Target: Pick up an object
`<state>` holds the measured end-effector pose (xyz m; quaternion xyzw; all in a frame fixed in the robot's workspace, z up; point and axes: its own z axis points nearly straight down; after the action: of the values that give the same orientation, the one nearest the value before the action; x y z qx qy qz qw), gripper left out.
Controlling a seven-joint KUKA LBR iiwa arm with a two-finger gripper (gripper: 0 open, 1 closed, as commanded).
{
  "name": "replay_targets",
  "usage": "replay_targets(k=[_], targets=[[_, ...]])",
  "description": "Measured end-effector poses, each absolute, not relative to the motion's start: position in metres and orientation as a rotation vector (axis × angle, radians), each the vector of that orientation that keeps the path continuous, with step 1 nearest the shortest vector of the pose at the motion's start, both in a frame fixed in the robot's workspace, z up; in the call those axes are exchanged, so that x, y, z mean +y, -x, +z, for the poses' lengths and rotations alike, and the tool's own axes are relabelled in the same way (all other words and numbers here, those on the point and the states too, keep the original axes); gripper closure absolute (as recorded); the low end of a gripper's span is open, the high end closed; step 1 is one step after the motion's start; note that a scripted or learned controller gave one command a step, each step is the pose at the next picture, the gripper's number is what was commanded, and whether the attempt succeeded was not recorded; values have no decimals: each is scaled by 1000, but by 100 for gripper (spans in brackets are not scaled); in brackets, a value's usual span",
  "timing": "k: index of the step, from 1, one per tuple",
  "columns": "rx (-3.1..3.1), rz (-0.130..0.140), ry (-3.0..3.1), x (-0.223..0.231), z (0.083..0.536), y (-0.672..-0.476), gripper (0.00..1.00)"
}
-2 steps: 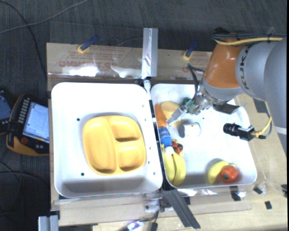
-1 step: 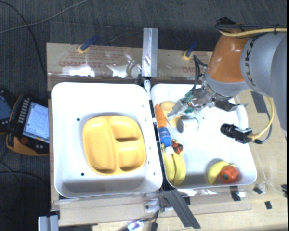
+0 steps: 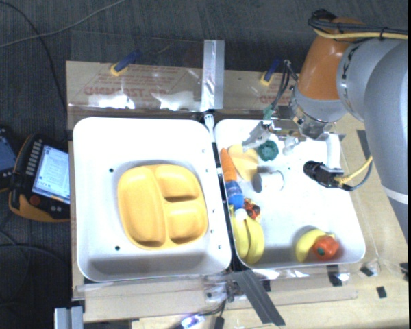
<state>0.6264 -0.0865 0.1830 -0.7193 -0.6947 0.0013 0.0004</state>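
1. Hovering over the far end of the right bin (image 3: pixel 342 214), my claw (image 3: pixel 272 141) hangs with a small teal object (image 3: pixel 268 151) just at its tips; I cannot tell from here whether that object is actually pinched or merely lying beneath.
2. The left bin (image 3: pixel 96 184) is a shallow white plastic tub, smooth and glossy, and it carries a yellow divided tray (image 3: pixel 163 204), rigid moulded plastic with rounded corners and three hollows. It is broad and flat, so I judge it awkward for my narrow claw; a rim edge is the only hold.
3. In my right bin, a yellow banana (image 3: pixel 248 237) lies against the near left wall. It looks like a light toy, curved and smooth, likely slippery; I would take it across its middle.
4. A long orange piece (image 3: pixel 228 168), carrot-shaped, lies along the left wall, with something blue (image 3: pixel 235 200) and a small red and dark bit touching its near end. It is crowded against the wall, so a poor target.
5. A yellow lemon-like fruit (image 3: pixel 308 242) and a red-orange one (image 3: pixel 326 247) sit touching in the near right corner. Round and probably hard, they may roll away.
6. The teal object looks small, light and lumpy, possibly soft. I judge it the easiest: close on its widest part, gently.
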Motion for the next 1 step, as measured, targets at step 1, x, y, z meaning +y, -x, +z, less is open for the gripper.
replay_targets(k=[1], targets=[[-2352, 2, 2087, -101, 96, -617, 0]])
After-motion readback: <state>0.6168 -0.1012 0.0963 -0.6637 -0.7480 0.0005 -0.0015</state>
